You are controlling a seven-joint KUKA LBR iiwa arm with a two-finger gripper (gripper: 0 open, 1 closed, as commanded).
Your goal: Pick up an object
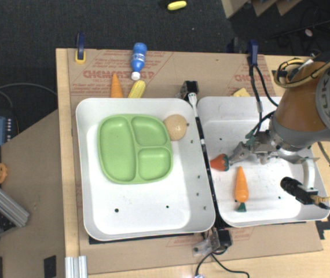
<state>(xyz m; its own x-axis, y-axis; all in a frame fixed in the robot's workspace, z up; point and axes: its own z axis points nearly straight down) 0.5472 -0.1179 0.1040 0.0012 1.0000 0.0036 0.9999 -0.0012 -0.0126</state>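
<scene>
- Lying under everything: the bench [66, 155], showing red print along its far edge, too blurred for reading.
- Sitting side by side: left bin [90, 201], carrying a green divided plate [135, 148], and right bin [269, 210], carrying the candidates for picking.
- Reaching low into the right bin: the arm [304, 109], its gripper [233, 155] hanging just beside a small red toy [218, 163]; not managing to tell whether clenched or released, nor whether touching.
- Judging the pick as not yet done: nothing lifting clear, with closing and raising remaining.
- Resting nearby on the bin floor: an orange carrot [241, 185], apart from the gripper.
- Standing behind the bins: a blue-and-white bottle [138, 59], label unreadable.
</scene>
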